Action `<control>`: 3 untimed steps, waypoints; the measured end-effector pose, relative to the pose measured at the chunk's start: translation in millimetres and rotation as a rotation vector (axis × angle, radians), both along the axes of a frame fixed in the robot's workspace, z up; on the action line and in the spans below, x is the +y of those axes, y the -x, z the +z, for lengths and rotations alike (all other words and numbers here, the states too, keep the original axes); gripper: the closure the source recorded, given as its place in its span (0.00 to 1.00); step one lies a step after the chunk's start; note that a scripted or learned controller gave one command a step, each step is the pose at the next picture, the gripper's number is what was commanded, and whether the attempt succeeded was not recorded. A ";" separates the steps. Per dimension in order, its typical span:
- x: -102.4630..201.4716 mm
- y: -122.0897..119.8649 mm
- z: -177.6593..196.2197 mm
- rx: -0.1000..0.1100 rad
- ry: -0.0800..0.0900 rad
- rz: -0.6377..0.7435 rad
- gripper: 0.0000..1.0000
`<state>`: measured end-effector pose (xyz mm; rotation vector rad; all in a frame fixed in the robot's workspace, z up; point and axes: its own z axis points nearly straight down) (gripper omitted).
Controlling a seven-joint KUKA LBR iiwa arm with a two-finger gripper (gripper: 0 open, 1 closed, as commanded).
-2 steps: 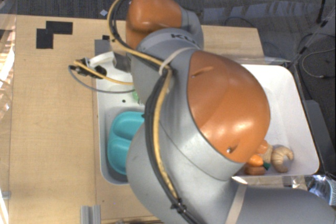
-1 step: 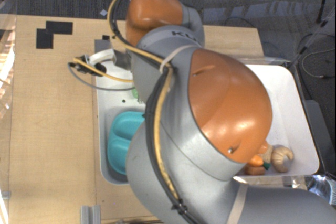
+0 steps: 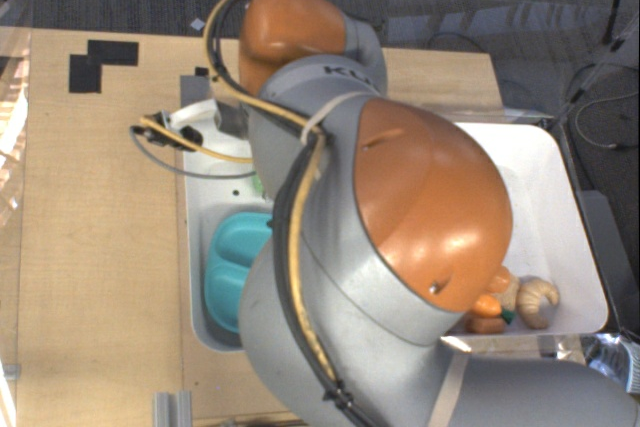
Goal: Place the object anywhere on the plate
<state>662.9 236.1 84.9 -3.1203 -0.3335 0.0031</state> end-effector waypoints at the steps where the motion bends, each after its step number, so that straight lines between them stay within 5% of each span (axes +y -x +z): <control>1: 0.1 0.3 0.1 0.000 -0.001 -0.001 1.00; 3: -1.2 2.7 0.5 -0.001 0.002 0.003 1.00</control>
